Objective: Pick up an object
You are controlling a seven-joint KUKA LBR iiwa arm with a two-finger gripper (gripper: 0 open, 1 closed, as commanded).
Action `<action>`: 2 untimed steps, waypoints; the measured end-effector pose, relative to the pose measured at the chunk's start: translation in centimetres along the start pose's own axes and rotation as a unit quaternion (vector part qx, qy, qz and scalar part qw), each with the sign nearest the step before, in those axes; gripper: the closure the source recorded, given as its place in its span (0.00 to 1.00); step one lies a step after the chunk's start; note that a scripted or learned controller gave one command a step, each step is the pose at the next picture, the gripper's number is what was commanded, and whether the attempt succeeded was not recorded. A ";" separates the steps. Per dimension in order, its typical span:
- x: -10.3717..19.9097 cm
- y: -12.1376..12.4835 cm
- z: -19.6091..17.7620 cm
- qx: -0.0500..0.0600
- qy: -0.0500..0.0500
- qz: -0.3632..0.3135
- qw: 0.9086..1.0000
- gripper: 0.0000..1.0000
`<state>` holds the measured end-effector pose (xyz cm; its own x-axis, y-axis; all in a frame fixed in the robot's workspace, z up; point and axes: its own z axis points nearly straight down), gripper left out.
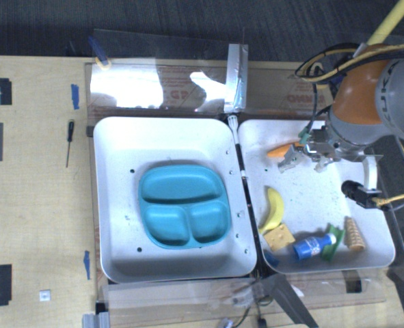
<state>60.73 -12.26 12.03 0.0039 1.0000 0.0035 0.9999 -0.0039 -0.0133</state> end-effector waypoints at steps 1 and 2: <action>1.9 -4.2 3.3 -0.010 -0.002 0.012 1.000 0.00; 2.4 4.0 3.4 -0.005 -0.001 0.005 1.000 0.00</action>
<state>64.73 -9.90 8.62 0.0135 0.9999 0.0009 0.9999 -0.0135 -0.0025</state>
